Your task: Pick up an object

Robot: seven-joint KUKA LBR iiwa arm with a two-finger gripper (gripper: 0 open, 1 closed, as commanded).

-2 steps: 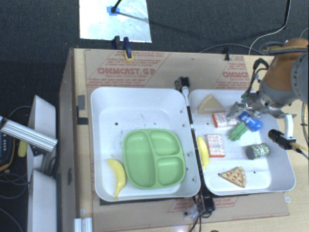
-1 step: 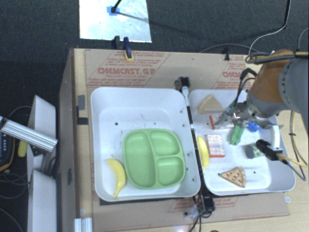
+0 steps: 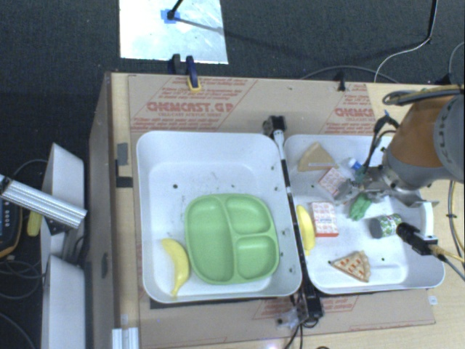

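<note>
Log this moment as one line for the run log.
arm: over right bin | gripper: low, by green object | grasp: unclear | left bin: green tray, banana

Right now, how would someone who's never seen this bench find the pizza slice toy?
Go to the right-hand white bin and look along its near edge. The flat triangular pizza slice toy lies there, tan-crusted with a red-speckled top, unlike the plain beige wedge at the bin's far side.

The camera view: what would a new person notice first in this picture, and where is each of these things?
First comes the green divided plate in the left bin, with a yellow banana beside it at the lower left. Next is the grey arm with its orange band, reaching in from the right over the right bin, where a pizza slice and a green object lie among small items.
</note>
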